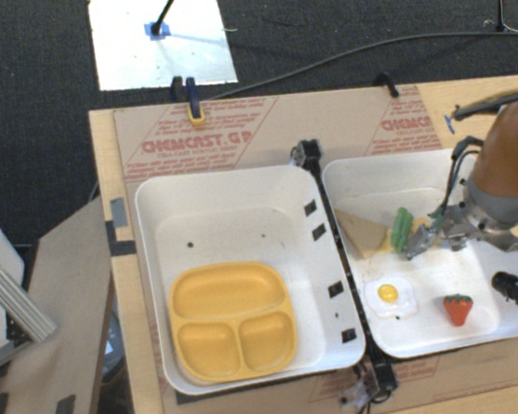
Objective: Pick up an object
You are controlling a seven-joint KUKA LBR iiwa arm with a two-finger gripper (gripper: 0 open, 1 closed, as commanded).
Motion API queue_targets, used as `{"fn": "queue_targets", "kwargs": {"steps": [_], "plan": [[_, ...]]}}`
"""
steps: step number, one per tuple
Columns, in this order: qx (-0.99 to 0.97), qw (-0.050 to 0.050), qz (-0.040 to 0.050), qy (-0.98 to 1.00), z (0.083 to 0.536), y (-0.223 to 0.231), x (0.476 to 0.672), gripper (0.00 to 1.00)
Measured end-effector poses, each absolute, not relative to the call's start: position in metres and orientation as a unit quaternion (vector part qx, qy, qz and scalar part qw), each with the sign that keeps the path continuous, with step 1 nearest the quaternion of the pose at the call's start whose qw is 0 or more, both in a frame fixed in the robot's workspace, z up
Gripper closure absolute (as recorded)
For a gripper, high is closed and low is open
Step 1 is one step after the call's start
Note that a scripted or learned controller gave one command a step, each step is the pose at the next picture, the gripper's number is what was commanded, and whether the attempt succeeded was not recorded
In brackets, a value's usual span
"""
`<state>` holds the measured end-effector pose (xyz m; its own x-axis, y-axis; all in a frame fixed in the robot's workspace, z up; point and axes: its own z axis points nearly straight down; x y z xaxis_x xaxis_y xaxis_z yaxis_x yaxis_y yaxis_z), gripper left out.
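The bench (258,122) is covered with brown paper-faced board that carries red printed letters, and it fills the middle of the frame. Around it the floor (20,90) is dark carpet. A white sheet (160,35) lies on the floor at the upper left, and a thin black cable (362,51) runs across the carpet toward the upper right. At the left edge stands a lower grey-brown table (60,301) with a metal rail (7,293) on it.

Two white bins sit side by side on the board. The left bin (230,196) holds a yellow divided plate (234,320) in its lower left part. The right bin (367,174) holds several small things: a tan triangular piece (363,229) near its left wall, a green vegetable toy (401,228) just to the right of it, a fried egg toy (389,296) lower down, and a red strawberry toy (458,308) to the right of the egg.

The arm (516,165) comes in from the right edge over the right bin. Its gripper (420,242) is low, just beside the green vegetable toy, on its lower right side. I cannot tell whether the fingers are apart or together, and no thing is seen between them. A blue clamp (191,95) with a yellow end grips the top edge of the board.
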<state>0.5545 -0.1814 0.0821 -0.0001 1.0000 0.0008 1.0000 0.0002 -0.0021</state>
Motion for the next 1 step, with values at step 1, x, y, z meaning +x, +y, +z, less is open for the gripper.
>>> {"fn": "queue_targets", "kwargs": {"steps": [1], "plan": [[-0.707,-0.002,-0.0006,-0.707,0.0954,-0.1821,0.556,1.0]]}}
